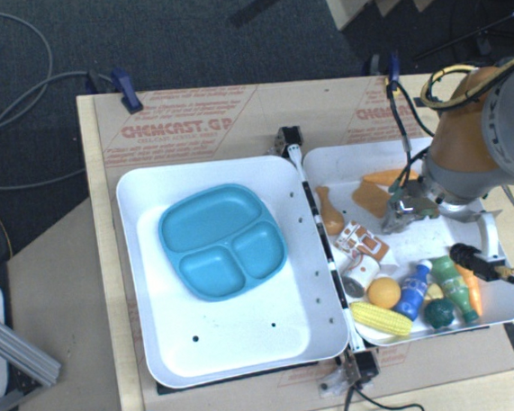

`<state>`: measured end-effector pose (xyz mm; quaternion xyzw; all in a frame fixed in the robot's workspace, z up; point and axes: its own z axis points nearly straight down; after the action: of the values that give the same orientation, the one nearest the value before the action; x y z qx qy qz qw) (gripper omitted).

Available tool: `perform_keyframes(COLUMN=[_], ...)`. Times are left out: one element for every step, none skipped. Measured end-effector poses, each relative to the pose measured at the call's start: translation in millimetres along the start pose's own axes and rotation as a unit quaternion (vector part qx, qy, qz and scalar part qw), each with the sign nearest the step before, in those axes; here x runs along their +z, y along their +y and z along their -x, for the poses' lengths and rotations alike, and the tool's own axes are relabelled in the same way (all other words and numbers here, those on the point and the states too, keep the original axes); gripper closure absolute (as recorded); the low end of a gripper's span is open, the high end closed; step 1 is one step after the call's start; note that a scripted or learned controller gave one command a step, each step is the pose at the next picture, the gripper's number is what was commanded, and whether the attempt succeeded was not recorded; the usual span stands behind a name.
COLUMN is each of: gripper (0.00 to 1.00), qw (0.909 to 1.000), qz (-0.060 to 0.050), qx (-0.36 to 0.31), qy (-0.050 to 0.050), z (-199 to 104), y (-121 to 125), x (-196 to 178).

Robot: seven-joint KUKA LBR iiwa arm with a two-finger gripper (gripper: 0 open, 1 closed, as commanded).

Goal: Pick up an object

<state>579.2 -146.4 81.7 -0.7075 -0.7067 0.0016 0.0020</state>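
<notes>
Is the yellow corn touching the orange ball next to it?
Touching. The camera view shows the corn lying right against the orange ball, no white bin floor between them.

Two bins sit side by side on the bench [108, 259], their inner walls touching. In the left bin [139, 202] a divided tray [222, 241] lies toward the far side. The right bin [343, 157] holds a crowd of items: a corn cob [381, 319] at the near left corner, a ball [384, 292] just behind it, a bottle [413, 290] right of the ball, a carton [360, 244] farther back, and a wedge [375, 192] near the far wall. The arm [468, 139] reaches in from the right above the bin's far right part.
</notes>
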Motion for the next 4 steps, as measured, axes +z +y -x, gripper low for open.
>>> perform_keyframes(gripper=[1.0,1.0,1.0,0.0], qw=[1.0,1.0,0.9999,1.0], qz=[0.003,0.004,0.011,0.003], qx=[-0.001,0.0,-0.006,-0.001], qy=[0.0,-0.001,0.0,-0.001], z=[-0.7,-0.9,-71.2,-65.1], y=[1.4,1.7,92.3,86.5], x=[-13.3,-23.1,-110.3,-103.7])
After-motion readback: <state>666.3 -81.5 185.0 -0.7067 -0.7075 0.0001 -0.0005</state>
